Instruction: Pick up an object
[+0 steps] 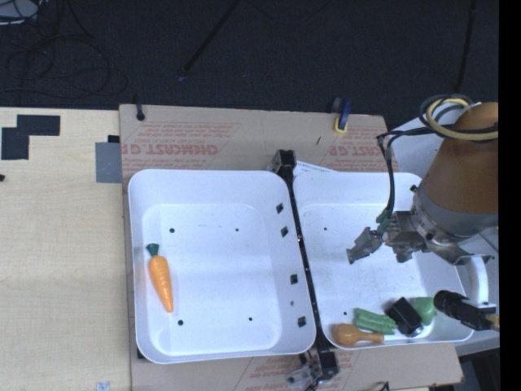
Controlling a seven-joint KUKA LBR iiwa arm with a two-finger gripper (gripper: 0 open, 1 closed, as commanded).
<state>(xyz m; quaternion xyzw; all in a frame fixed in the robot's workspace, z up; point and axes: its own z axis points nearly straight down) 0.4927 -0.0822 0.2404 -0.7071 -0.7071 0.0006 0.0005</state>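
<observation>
The hand (364,247) hangs over the right bin (342,218), open and gripping nothing, so it should descend straight on one toy, such as the pepper (374,321) near the front wall.

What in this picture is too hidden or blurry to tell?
- Gripper: small and dark over the right bin; whether it is open or shut is unclear.
- Black object: covers part of the green toys, so their shapes are unclear.
- Arm: cut off by the right edge.
</observation>
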